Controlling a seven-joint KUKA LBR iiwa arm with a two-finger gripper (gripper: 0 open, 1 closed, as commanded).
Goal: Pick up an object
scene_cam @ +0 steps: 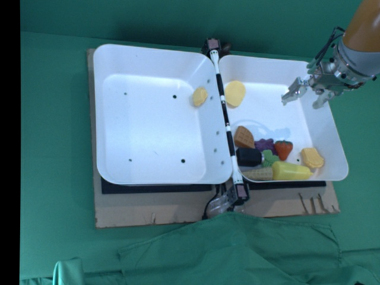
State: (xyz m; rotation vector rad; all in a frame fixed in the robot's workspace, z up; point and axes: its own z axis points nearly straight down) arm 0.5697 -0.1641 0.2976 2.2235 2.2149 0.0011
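Two white bins sit side by side as the gripper (307, 96), fingers spread and holding nothing, hovers over the right bin (268, 67), toy food (274, 156) clustered near its front edge.

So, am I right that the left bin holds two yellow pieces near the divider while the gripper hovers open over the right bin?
Not quite: the camera view shows one yellow piece in the left bin, near the divider. The other yellow piece lies in the right bin. The gripper does hover open over the right bin.
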